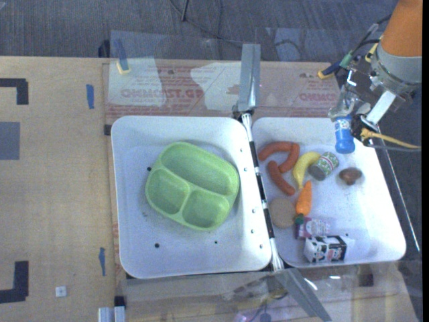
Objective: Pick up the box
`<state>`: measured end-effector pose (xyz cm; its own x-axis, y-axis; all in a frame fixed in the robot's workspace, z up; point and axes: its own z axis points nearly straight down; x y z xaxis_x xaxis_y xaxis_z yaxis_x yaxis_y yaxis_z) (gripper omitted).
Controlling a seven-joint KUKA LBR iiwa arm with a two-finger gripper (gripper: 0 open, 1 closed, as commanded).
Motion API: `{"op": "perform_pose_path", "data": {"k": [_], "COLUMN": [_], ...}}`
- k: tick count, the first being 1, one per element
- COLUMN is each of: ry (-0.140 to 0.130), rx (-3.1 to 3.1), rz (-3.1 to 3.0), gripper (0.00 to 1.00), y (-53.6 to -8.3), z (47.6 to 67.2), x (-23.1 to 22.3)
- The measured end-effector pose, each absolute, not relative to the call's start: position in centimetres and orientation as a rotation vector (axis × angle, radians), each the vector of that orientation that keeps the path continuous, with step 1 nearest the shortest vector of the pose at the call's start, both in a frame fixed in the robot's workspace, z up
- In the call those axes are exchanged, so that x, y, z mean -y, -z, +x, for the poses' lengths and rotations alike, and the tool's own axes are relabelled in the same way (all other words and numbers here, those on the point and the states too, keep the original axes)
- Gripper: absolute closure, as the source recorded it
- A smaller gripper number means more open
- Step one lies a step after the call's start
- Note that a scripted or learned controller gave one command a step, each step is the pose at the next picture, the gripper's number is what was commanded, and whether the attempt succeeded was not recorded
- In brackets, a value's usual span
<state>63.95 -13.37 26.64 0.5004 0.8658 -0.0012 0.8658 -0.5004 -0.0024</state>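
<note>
White-black box lies at your right bin's front, beside a pink carton. Your tool seems clamped on a blue bottle, far corner.

Green three-compartment tray lying tilted in the left bin, middle of the frame. In the right bin: two orange-red sausages, one curved near the top, the other slanting below it; yellow banana just right of them; small grey-green can touching the banana's upper end; brown roundish lump further right; orange carrot below the banana; tan disc left of the carrot. Blue bottle at the bin's upper right edge. Grey metal bar above, between the bins.
</note>
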Motion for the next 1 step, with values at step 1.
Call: {"op": "perform_pose_path", "data": {"k": [1], "ry": [0.000], "rx": [1.058], "rz": [-2.959], "gripper": [1.00], "y": [-34.33], "z": [66.04], "x": [16.25]}}
